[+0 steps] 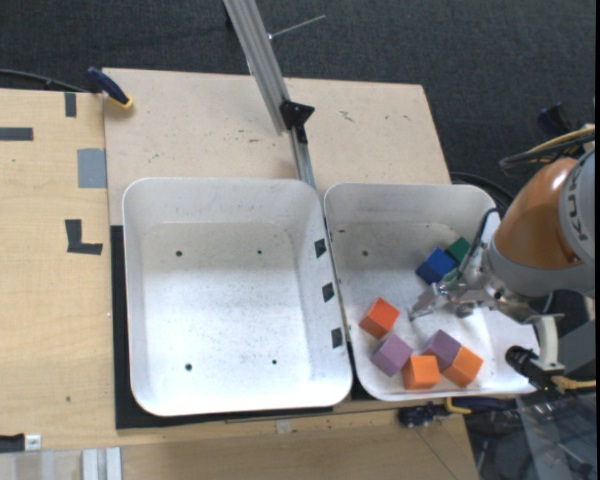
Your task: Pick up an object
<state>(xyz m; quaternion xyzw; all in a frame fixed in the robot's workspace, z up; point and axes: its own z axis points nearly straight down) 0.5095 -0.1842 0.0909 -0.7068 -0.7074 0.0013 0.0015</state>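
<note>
Seen from above, slantwise: two shallow white bins side by side on a pale wooden bench, left bin (pixel 220 298) bare-floored but for small dark dots, right bin (pixel 400 208) strewn with coloured blocks. Reaching in from the right, a grey arm with an orange band (pixel 542 223) above the wrist, its gripper (pixel 442 296) low over the right bin's middle, just below a blue block (pixel 435 265) and a green block (pixel 459 249) lying close together. Whether the jaws are spread or pressed together: cannot tell, metal parts too small and tangled to read; nothing visibly pinched between them. Nearer the front of the same bin, an orange cube (pixel 381 318) by the dividing wall, a purple cube (pixel 391 353) just beside it, then a second orange cube (pixel 422 371), a second purple cube (pixel 443 347) and a third orange block (pixel 465 366) bunched at the front rim. Behind the bins, a slanted aluminium rail (pixel 255 43) ending in a black clamp (pixel 296 115). At far left, grey and black tape patches (pixel 90 168) on the bench; a blue-and-yellow clip (pixel 110 86) at its back edge. No legible writing or brand marks anywhere
</note>
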